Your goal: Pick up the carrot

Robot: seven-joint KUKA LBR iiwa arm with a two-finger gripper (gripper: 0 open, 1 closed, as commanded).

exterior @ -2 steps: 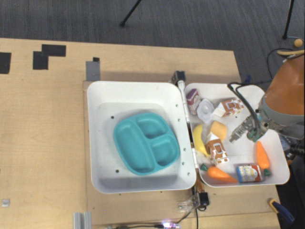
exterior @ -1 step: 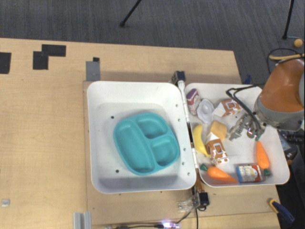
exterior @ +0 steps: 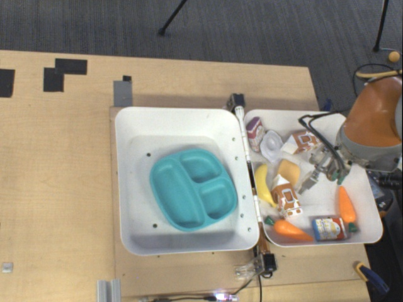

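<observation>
Carrots in R bin, tray in L bin

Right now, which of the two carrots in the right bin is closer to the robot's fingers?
The carrot by the bin's right wall, lying just below the gripper. The other carrot lies farther off along the bin's near edge, left of the small can.

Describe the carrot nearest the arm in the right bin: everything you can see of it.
The carrot is orange, smooth and plastic-looking, with a small green stub at its lower end. It lies flat on the floor of the right bin, near the right wall, its narrower end pointing up toward the tool, which hangs above and to its left, apart from it. Its lower end sits by the small can; whether they touch I cannot tell.
</observation>
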